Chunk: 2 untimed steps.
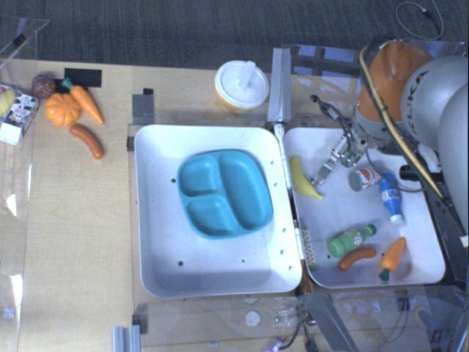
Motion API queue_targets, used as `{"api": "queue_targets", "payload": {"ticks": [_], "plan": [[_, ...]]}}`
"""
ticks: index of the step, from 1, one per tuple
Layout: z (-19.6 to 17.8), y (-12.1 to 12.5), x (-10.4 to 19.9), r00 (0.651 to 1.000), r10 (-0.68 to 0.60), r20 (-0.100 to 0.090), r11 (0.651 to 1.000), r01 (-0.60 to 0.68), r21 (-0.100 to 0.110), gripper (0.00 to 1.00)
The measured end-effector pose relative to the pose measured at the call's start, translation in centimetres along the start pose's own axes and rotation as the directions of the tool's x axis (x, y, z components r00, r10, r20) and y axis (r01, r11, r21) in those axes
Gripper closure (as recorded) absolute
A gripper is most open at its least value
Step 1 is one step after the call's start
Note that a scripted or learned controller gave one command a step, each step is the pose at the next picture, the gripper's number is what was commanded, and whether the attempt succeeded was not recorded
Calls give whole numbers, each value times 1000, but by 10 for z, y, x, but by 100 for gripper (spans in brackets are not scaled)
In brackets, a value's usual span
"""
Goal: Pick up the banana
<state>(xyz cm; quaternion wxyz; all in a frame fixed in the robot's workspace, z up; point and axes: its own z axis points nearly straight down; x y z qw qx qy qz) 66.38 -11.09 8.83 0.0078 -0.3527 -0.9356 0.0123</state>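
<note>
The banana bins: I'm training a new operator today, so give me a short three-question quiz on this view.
1. True or false: the banana lies in the same bin as the blue divided plate.
2. Which lies nearest the gripper? A) green bottle B) banana C) toy carrot
3. Fill in: the banana rests against the right bin's ____ wall.

Key: 1 false, it lies in the right bin, and the plate in the left bin. 2 B. 3 left.
</note>
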Motion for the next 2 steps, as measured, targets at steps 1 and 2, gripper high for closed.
{"api": "queue_targets", "payload": {"ticks": [1, 2], "plan": [[0, 7, 28, 860, -510, 33, 860, 510, -23, 0], [-12, 10, 26, 862, -506, 41, 861, 507, -27, 100]]}}
